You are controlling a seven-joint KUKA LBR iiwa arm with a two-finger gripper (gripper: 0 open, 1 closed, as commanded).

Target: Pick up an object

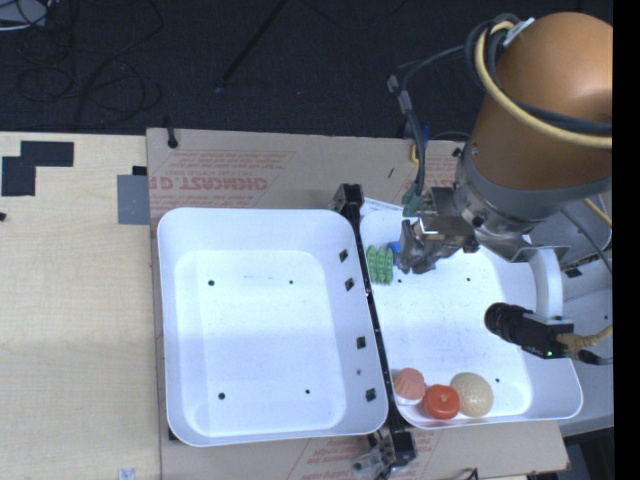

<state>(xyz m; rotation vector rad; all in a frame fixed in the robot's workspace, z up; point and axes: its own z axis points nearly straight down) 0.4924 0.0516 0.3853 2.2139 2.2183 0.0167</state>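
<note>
— While the gripper hangs low, what's closest?
— A green object just to its left, untouched.
— Fingers parted or closed?
— Can't tell; the wrist hides them.

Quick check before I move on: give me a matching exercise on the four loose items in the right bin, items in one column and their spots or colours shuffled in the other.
Items:
1. green item
2. red ball
3. pink item
4. beige ball

Descriptions:
A. rightmost of the trio at the right bin's near edge
B. by the divider, just beside the tool
C. middle of the trio, brightest colour
D. leftmost of the trio, nearest the divider

Pairs: 1-B, 2-C, 3-D, 4-A
</note>
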